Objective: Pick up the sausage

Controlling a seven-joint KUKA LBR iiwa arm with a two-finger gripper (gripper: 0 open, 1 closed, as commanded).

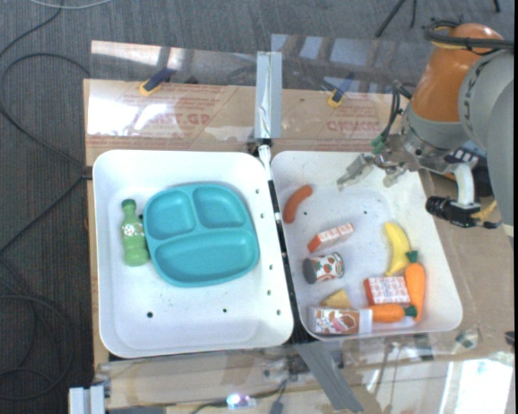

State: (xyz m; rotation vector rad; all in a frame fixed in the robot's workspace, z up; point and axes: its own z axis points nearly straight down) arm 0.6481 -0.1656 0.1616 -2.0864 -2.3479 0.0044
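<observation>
In the camera view, the sausage [297, 202] lies alone near the back left corner of the right bin [449, 313], close to the wall shared with the left bin [108, 317], slanted and clear of the other toys. The gripper [369, 167] hangs over the right bin's back edge, its fingers spread and holding nothing. The sausage looks like a light, stiff, smooth plastic toy, likely to slip or roll; pinching across its narrow middle seems safest.

Grey arm [501, 102] with an orange band, black cables, metallic end effector [375, 166].
</observation>
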